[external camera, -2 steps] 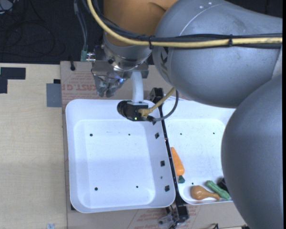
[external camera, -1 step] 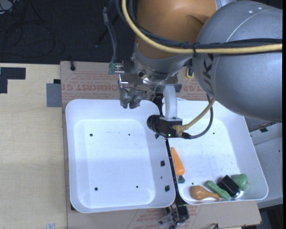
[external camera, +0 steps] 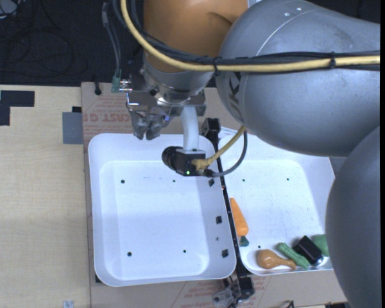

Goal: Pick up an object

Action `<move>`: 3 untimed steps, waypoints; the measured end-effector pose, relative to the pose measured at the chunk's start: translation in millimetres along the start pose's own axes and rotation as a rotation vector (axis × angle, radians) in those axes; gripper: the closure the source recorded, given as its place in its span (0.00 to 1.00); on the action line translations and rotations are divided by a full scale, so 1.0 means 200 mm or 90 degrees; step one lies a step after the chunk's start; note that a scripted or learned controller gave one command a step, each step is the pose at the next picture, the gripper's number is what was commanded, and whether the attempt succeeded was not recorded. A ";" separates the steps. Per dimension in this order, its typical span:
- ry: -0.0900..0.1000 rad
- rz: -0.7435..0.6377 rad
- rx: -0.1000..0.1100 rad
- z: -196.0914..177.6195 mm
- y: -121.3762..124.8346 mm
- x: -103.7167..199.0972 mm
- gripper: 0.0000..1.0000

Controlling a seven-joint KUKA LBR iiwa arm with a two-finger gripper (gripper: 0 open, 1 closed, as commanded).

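Note:
My gripper (external camera: 148, 128) hangs over the far rim of the left bin (external camera: 102, 172), near its back left corner, and nothing shows in it. The objects lie in the near corner of the right bin (external camera: 289, 172): an orange carrot-like piece (external camera: 239, 218) along the divider, a small green bit (external camera: 244, 240) below it, a tan pear-shaped object (external camera: 273, 258), a green stick-like object (external camera: 294, 254), a black block (external camera: 307, 249) and another green piece (external camera: 321, 242). The gripper is far from all of them, up and to the left.
A black sensor unit (external camera: 179, 161) with a green light hangs on a white bracket beside the gripper, over the left bin's back edge. The bulky grey arm (external camera: 295, 69) covers the back of the right bin. Brown cardboard (external camera: 32, 191) lies left of the bins.

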State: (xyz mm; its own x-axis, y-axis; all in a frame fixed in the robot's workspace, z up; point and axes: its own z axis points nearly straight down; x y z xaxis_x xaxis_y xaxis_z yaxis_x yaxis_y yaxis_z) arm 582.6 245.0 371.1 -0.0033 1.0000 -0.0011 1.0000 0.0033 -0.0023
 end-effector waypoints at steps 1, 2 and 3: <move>-0.002 -0.003 0.002 -0.05 -0.01 0.00 1.00; -0.002 0.002 0.004 0.36 0.11 -0.01 1.00; -0.003 0.006 0.008 0.63 -0.20 -0.41 1.00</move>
State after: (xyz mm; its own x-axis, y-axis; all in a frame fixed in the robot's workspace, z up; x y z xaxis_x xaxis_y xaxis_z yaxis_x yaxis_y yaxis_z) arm 542.0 163.7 245.4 0.0065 1.0000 -0.0064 0.9999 -0.0066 -0.0151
